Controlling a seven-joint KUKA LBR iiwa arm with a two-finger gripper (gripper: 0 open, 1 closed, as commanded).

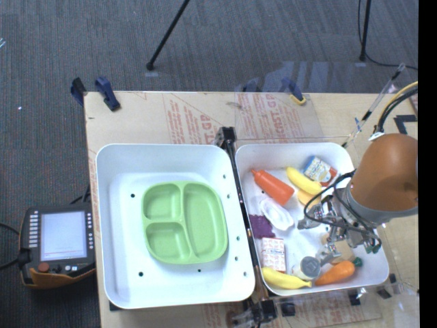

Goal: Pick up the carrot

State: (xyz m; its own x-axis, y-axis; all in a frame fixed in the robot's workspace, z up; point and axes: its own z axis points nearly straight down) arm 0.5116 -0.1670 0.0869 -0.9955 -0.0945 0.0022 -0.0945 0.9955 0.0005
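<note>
Dark grey carpet lying behind and around, crossed by two thin black stand legs (172,27); desk (171,118) of pale board with red printed lettering, carrying two shallow white bins side by side; blue clamps (106,93) gripping its far left corner; handheld pendant (60,243) with a pale screen sitting off the desk's left edge.

Left bin (109,217): holding a green divided plate (184,222) with three compartments, lying flat near the middle.

Right bin (273,150): holding mixed toy foods and small packs;
- carrot (336,272), orange with a green tip at its right end, lying on its side near the front right corner, tilting slightly up to the right;
- grey round can (311,266) sitting just beside the carrot's left end;
- yellow banana (285,279) lying along the front wall, left of the can;
- red-and-white printed packet (273,253) lying flat behind the banana;
- clear plastic cup (277,216) lying on its side near the centre; purple item (259,223) just left of it;
- orange-red bottle shape (272,186) lying at a slant toward the back left;
- second yellow banana (302,181) behind centre; small blue-and-white carton (317,169) near the back wall.

Arm reaching in from the right, orange band (386,173) looming over the bin's right side; jaws (332,249) pointing down just behind the carrot and close above it, nothing visibly between them; opening width impossible to tell amid cables and shadow.
</note>
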